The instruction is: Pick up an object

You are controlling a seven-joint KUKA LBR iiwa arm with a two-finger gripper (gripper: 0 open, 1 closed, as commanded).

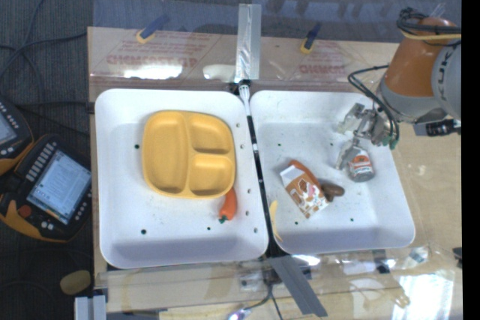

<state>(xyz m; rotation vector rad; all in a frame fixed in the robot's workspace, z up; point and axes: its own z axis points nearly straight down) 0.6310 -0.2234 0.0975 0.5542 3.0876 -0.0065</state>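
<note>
Overhead, my gripper point(354, 137) hangs in the upper right part of the right bin point(390, 232), reaching in from the frame's right edge under the orange band of my arm point(417, 71). My fingers point(349, 118) stand spread apart, nothing between them. Just below their tips, at the centre right of the bin, a small round jar point(361, 166) with a red label rests on the bin floor, very near one fingertip; contact is too fine to judge. Lower left of it lie an orange-and-white snack packet point(303, 188) and a brown lump point(332, 190) beside it. In the left bin point(112, 236), a yellow divided tray point(188, 153) sits with a carrot point(228, 205) at its lower right corner.
</note>
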